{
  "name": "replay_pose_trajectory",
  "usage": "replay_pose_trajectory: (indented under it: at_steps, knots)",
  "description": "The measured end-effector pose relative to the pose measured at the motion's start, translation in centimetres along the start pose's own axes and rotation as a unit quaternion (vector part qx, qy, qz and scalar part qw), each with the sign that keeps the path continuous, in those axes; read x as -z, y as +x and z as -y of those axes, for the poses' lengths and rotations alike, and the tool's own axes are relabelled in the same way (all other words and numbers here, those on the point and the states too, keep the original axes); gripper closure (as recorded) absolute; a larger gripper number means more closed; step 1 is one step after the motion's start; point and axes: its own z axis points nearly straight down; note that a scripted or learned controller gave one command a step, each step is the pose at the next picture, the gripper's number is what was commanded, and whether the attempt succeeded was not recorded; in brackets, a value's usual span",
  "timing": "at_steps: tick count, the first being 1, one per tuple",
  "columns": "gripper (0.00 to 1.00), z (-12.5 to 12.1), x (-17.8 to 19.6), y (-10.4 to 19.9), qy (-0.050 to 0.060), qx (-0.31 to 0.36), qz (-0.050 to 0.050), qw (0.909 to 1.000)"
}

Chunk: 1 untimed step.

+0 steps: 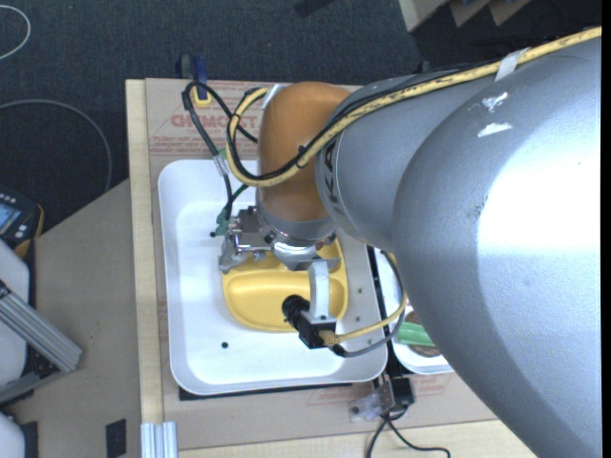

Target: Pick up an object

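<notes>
Arm (458, 189) reaches in from the right, its grey bulk covering most of the right bin (412, 356); the orange band (296, 151) sits over the far half of the left bin (191, 284). Gripper (277, 256) is lowered inside the left bin, directly above a yellow bowl-like object (256, 299) lying near the bin's middle, toward its right wall. Whether it touches the object cannot be told. A green item (416, 333) shows in the right bin at the arm's edge. A small dark speck (224, 344) lies on the left bin's floor near its front edge.
</notes>
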Motion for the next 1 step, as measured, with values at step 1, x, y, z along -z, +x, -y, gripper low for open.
replay_pose_trajectory:
  at_steps: [1]
  knots:
    - [1.00,-0.49,1.47,-0.89,-0.005,-0.007,0.001,1.0000]
